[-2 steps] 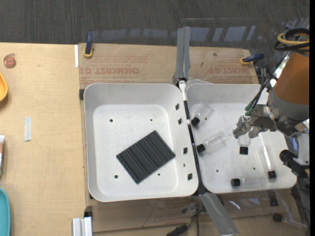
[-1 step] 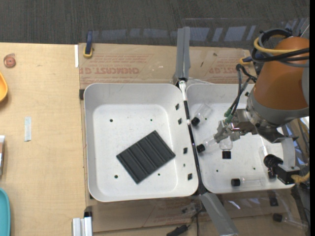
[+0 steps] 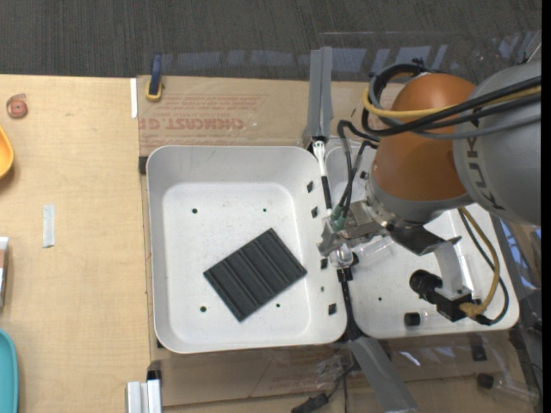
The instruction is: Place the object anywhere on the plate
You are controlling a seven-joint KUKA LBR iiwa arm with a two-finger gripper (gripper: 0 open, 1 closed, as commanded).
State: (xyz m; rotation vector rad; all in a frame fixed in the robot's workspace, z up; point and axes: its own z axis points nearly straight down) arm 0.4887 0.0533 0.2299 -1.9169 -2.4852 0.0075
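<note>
While arm (image 3: pixel 430 136) covers right bin (image 3: pixel 379 304), ribbed slab (image 3: pixel 255 274) in left.

kuka arm (image 3: pixel 482 136): grey casing, big glossy orange band (image 3: pixel 422 136) bulging above the wrist. black and yellow cables (image 3: pixel 387 93) loop over the band's top; another yellow-and-black cable (image 3: pixel 492 274) curls below the band. small metal bracket with a green bit (image 3: pixel 343 224) at the band's lower left. black fittings (image 3: pixel 435 291) under the band.
</note>
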